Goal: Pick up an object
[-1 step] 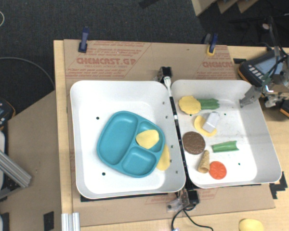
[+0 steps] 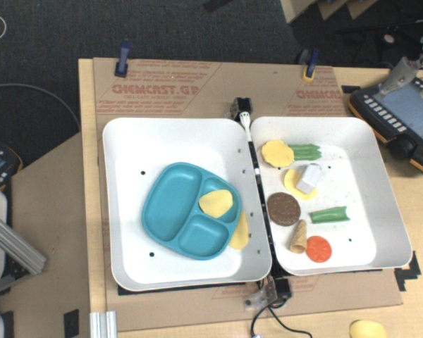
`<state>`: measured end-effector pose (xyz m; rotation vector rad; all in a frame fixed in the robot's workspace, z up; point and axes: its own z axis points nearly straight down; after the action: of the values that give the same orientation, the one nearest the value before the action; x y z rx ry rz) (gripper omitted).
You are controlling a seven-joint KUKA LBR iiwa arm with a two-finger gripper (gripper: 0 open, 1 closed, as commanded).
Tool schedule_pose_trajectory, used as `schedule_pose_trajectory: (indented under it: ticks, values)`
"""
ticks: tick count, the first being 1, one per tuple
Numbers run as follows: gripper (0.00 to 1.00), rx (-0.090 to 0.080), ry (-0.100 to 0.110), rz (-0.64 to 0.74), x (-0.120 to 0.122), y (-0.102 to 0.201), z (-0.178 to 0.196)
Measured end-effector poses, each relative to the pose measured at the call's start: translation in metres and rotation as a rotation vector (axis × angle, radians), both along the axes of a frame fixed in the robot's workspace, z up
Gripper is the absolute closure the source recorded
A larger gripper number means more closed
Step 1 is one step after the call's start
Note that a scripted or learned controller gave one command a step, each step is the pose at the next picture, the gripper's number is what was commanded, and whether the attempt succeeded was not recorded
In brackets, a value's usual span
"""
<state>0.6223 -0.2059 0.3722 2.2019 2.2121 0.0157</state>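
Looking down, you are seeing a red disc (image 2: 319, 248) lying in the right bin (image 2: 370, 189), just beside a tan cone (image 2: 298, 236); you cannot tell the pincer's state.
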Motion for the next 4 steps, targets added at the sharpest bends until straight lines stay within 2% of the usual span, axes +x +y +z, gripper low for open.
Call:
schedule_pose_trajectory:
  ticks: [1, 2, 3, 4]
  values:
    - [0.00, 0.002, -0.001, 0.003, 0.021, 0.056, 0.154]
    - [1.00, 0.002, 0.013, -0.003, 0.021, 0.053, 0.154]
    - [1.00, 0.010, 0.034, -0.014, -0.060, -0.005, 0.042]
    - [1.00, 0.001, 0.003, -0.002, -0.032, 0.007, 0.172]
